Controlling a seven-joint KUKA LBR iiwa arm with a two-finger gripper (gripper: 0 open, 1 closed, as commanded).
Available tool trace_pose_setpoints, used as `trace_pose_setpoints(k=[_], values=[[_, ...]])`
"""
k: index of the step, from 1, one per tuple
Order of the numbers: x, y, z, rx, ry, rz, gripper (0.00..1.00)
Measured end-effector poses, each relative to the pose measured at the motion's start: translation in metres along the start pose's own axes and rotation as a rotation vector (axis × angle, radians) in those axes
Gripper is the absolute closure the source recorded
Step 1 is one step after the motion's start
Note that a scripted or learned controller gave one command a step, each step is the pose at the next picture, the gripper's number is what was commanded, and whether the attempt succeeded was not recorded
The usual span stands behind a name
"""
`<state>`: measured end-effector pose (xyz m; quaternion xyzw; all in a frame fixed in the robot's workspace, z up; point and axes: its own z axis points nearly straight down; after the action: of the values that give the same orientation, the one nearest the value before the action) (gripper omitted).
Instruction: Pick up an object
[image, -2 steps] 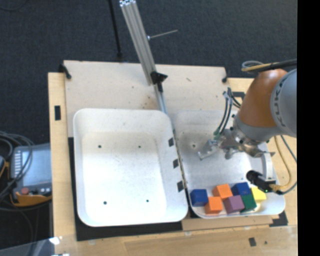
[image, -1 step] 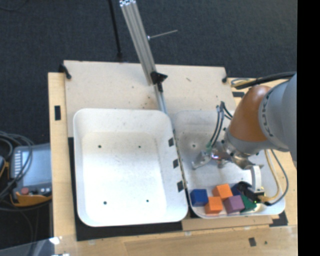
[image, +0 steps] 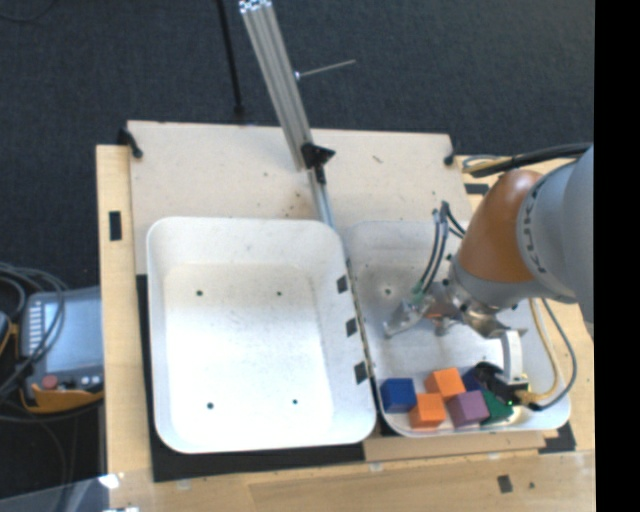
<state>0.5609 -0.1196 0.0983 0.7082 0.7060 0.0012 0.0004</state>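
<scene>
The arm (image: 520, 235) comes in from the right and bends down over the right-hand bin (image: 372, 262), orange band facing the camera and the wrist tipped toward the bin floor. The gripper (image: 455, 312) sits low in the middle of that bin, with cables looping off the wrist around it. Whether it's open or closed, honestly can't tell, since the wrist body covers that part.

The stuff to grab is all bunched up at the near edge of the right bin: a blue block (image: 398, 393), an orange block (image: 447, 381), a second orange block (image: 430, 410) just in front, a purple block (image: 467, 408) beside it, and a green piece (image: 499, 408) tucked at the right end. They're packed touching or nearly so. The gripper is near the cluster but clearly apart from it, nothing between it and the blocks.

The left bin (image: 250, 335) sits right alongside on the worktop (image: 220, 165). A slanted metal rail (image: 285, 85) crosses the top, ending between the two bins.
</scene>
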Motion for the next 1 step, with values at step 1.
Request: trace_pose_setpoints(k=[1], values=[[-0.0013, 0.0012, -0.0112, -0.004, 0.0, 0.008, 1.0]])
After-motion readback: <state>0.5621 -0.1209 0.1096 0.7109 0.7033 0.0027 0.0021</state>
